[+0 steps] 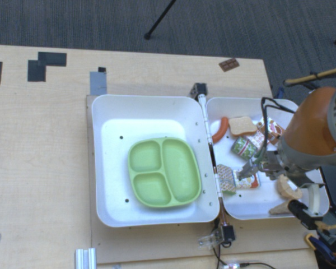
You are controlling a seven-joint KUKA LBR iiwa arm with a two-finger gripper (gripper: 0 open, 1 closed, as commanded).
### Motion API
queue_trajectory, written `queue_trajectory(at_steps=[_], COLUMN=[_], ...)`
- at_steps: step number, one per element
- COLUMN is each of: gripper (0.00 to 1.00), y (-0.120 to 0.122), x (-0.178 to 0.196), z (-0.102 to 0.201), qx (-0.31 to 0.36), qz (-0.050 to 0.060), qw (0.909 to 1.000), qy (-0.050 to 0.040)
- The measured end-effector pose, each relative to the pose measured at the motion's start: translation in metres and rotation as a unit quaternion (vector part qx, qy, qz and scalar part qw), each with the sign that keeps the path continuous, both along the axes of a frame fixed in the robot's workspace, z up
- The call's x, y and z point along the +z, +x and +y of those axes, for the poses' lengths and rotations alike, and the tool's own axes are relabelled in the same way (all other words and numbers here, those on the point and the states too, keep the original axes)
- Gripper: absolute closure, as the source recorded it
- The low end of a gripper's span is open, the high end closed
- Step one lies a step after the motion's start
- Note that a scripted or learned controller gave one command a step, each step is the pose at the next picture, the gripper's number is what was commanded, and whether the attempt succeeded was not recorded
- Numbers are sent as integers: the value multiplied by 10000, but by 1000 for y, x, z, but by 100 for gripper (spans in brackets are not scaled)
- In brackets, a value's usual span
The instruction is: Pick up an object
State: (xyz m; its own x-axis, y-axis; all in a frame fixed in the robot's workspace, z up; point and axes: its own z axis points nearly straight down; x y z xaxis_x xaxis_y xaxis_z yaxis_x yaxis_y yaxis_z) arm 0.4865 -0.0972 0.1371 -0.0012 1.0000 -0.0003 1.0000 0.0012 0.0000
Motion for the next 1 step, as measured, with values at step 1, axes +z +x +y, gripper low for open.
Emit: queue_trajectory(at_steps=[1], gripper=[0], y=[2], x=[-51], z=[5], qx=[-1], qz=[-27], qw=[10000], qy=[-1])
